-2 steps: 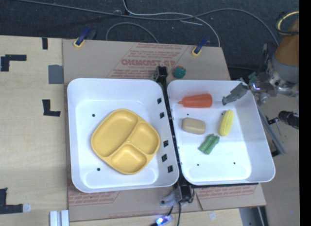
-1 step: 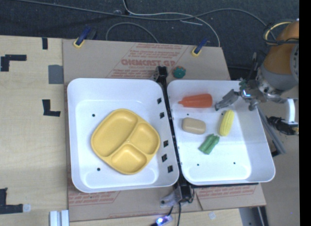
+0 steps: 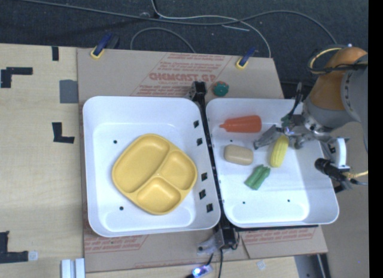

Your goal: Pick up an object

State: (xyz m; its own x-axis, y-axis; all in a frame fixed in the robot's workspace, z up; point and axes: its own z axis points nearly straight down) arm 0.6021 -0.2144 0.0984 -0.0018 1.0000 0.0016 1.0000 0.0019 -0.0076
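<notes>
Arm: grey KUKA arm with orange band, entering from the right edge and extending over the right bin [image 3: 323, 211]
Gripper: gripper [image 3: 279, 136] positioned low over the upper right area of the right bin, fingers spread apart; one finger points left toward the bin centre, the other sits by the top of the corn; nothing held between them
Corn: yellow corn cob [image 3: 279, 152] lying in the right bin directly below the gripper, touching or just beside one finger
Carrot: orange carrot [image 3: 241, 124] lying near the top wall of the right bin, left of the gripper
Potato: beige oval piece [image 3: 238, 154] just below the carrot
Green vegetable: green piece [image 3: 258, 177] lying below the corn, near the bin centre
Left bin: left bin [image 3: 96, 151] holds a yellow divided plate [image 3: 154, 173], tilted diagonally
Bench: small teal object [image 3: 221, 88] on the cardboard above the bins
</notes>
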